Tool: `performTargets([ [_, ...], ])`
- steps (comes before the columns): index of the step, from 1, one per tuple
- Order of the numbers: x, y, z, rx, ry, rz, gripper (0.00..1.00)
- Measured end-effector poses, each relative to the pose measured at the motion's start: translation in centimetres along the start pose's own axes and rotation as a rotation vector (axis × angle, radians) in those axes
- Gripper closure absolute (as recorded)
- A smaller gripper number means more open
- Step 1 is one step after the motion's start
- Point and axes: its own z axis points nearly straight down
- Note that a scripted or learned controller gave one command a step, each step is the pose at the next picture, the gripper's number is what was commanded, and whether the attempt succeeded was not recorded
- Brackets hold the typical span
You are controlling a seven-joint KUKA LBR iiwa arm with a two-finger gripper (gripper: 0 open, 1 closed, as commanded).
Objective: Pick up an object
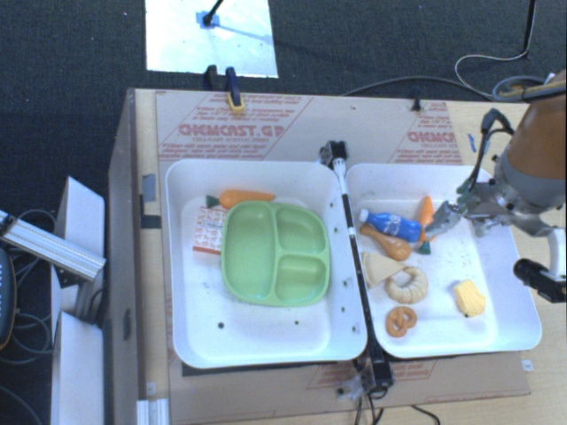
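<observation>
Crowding looks risky: gripper [440, 220], fingers slightly parted and holding nothing, hovers beside the blue bottle [392, 226] and small carrot [426, 212], likely nudging either.

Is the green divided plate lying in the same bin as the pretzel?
No, the green divided plate lies in the left bin, while the pretzel lies in the right bin.

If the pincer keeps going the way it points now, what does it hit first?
Probably the small orange carrot, just left of the pincer, then the blue bottle. Its height above them is unclear.
</observation>
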Motion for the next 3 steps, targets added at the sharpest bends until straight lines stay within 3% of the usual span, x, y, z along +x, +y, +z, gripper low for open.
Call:
performTargets([
  [1,-3.5,5.1,7.7,0.001,0.000,0.002,0.00],
  [2,-3.5,6.7,11.4,-0.003,-0.001,0.001,0.00],
  [3,-3.5,6.8,10.3,-0.006,-0.002,-0.001,1.00],
])
